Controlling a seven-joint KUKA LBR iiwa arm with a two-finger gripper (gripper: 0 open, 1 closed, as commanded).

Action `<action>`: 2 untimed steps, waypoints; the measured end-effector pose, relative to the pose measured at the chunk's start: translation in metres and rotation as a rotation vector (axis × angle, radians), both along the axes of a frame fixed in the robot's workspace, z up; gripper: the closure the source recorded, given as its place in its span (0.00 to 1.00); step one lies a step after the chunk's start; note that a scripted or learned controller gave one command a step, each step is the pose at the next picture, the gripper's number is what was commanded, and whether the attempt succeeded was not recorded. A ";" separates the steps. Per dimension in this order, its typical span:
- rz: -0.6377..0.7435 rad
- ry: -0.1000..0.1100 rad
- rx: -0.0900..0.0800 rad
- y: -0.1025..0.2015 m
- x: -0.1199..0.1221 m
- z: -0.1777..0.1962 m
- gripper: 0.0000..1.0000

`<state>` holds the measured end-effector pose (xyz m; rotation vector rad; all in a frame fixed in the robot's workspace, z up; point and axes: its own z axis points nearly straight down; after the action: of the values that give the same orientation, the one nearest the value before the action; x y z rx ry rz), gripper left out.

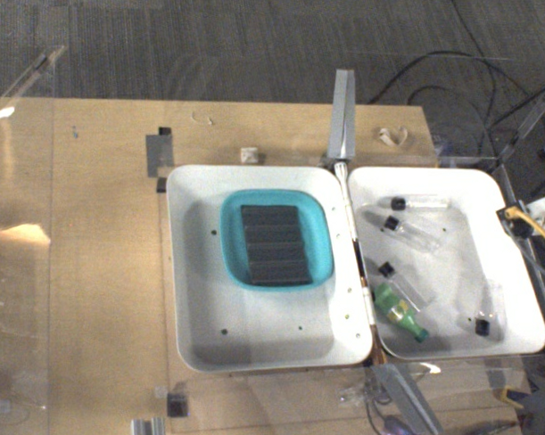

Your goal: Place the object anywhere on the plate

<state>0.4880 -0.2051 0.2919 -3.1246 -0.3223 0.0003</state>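
Observation:
A teal plate [320, 239] lies in the left bin [198, 335], toward its far side. A dark ribbed rectangular object [275, 244] lies flat on the middle of the plate. In the right bin [515, 275] there are several clear plastic tubes with black caps, such as one tube [415, 201] near the far wall. A green bottle [397, 308] lies near that bin's front left corner.
A grey metal post [342, 116] stands behind the seam between the two bins. Small fixtures sit on the wooden bench, one block [162, 151] behind the left bin. Cables [482, 80] run over the floor at the back right.

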 end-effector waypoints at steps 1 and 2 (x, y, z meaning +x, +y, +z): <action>0.001 -0.001 0.000 0.045 0.000 -0.050 0.00; 0.002 -0.003 -0.001 0.006 0.000 0.043 0.00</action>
<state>0.4881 -0.1988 0.3345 -3.1257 -0.3251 -0.0044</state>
